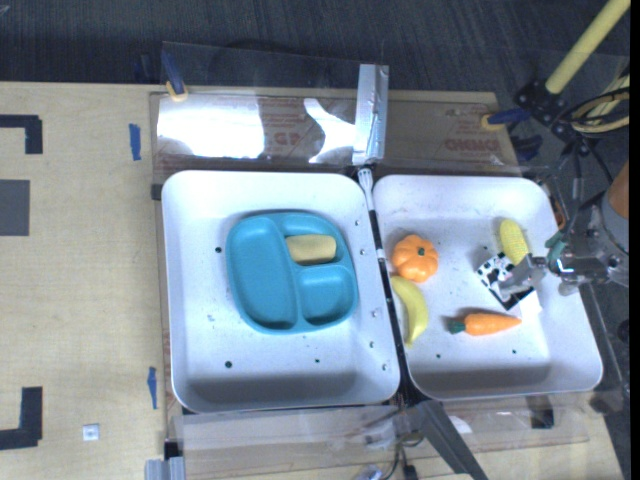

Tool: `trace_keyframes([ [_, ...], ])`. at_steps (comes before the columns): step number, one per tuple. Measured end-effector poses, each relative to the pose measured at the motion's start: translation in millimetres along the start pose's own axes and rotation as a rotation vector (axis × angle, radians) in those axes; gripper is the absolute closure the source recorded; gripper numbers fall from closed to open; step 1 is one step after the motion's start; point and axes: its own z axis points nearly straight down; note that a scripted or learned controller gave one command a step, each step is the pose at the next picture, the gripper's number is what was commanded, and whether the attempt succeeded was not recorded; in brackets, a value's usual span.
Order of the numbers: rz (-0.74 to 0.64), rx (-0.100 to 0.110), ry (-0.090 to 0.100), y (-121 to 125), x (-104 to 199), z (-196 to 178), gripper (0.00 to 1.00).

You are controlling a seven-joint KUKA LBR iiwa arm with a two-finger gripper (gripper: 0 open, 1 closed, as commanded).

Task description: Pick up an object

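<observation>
Tool over right bin, near checkered block

Tool (522, 273) sits at the right bin's (440, 363) right side, over a black-and-white checkered block (494, 269); grip state can't be told. Corn cob (513, 238) just above it, carrot (485, 323) just below. One pumpkin (415, 257), one banana (410, 307) further left. Left bin (200, 358): one blue tray (262, 283) with one yellow piece (312, 249). No legible writing.

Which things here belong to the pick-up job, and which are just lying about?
Part of the job:
claw, low in the right bin
orange pumpkin
banana
carrot
corn cob
black-and-white patterned item beside the claw

Just lying about:
blue divided tray in the left bin
yellow block in that tray
</observation>
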Motion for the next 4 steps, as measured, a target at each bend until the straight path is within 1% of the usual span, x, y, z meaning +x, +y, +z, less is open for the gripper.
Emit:
trace_keyframes([
  [1, -0.017, -0.031, -0.014, 67.9, -17.8, 104.2, 0.00],
  [2, -0.070, -0.008, -0.003, 128.9, -20.3, 137.7, 0.00],
  [3, -0.073, -0.014, -0.005, 130.7, -19.8, 125.6, 1.00],
  [4, -0.073, -0.013, -0.004, 130.3, -19.8, 126.4, 0.00],
])
